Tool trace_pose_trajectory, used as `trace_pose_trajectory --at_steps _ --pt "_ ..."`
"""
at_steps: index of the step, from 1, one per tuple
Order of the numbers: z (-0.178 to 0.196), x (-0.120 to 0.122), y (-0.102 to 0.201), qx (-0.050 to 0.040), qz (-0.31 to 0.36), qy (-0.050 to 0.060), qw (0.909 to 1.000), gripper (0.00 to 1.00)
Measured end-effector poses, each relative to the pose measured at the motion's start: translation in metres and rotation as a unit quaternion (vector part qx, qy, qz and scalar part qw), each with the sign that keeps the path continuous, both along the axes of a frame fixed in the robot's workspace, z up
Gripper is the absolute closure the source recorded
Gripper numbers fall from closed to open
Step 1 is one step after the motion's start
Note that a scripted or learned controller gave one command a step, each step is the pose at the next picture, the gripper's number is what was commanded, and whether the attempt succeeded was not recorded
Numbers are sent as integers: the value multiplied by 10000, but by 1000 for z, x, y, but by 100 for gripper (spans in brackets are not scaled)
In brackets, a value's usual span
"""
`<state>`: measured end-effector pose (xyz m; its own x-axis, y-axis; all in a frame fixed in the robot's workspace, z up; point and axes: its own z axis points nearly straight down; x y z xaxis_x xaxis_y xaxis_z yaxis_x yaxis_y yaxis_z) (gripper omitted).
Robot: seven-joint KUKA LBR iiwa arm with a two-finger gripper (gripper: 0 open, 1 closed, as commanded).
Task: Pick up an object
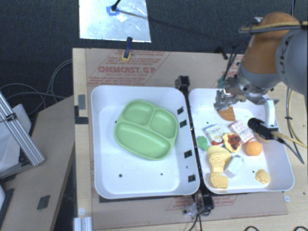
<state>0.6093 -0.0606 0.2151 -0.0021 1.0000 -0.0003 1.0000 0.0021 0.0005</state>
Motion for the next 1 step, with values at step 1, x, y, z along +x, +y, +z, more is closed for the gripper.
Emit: trace_pose_trajectory --at_steps 1 --pt "1 6 -4 1 -6 -11 10000 100"
